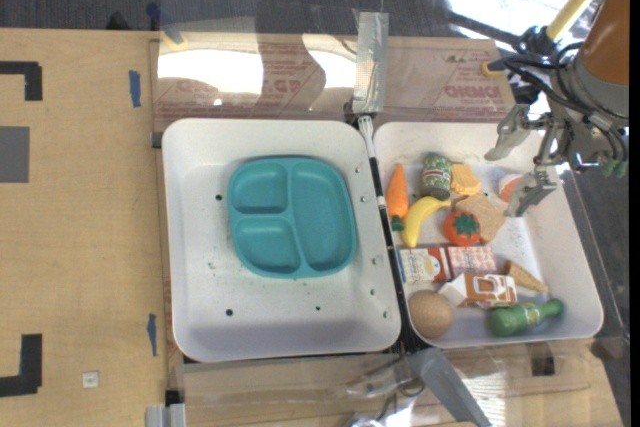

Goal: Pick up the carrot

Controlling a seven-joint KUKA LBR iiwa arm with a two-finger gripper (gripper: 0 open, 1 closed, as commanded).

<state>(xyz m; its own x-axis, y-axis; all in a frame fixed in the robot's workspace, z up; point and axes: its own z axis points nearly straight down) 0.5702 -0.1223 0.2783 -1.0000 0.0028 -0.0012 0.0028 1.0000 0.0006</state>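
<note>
Hovering with fingers spread and nothing between them, the gripper (pixel 525 170) hangs over the right bin's (pixel 585 290) far side; the carrot (pixel 398 190) lies well to its left. A banana (pixel 423 216) touches the carrot.

Two bins sat side by side on the bench. The left bin (pixel 190 315) held a divided tray (pixel 293 215) near its middle. The right bin (pixel 582 287) held a crowd of things. The carrot (pixel 398 190) lay against the bin's left wall, with a banana (pixel 423 216) just to its right. Behind the banana stood a can (pixel 435 173). A tomato (pixel 463 224) sat right of the banana. In front of these lay two cartons (pixel 448 263) side by side, then an egg (pixel 431 312) near the front left corner and a bottle (pixel 523 316) lying to the egg's right. The gripper (pixel 525 170) hung over the bin's right rear part, well apart from the carrot.
</note>
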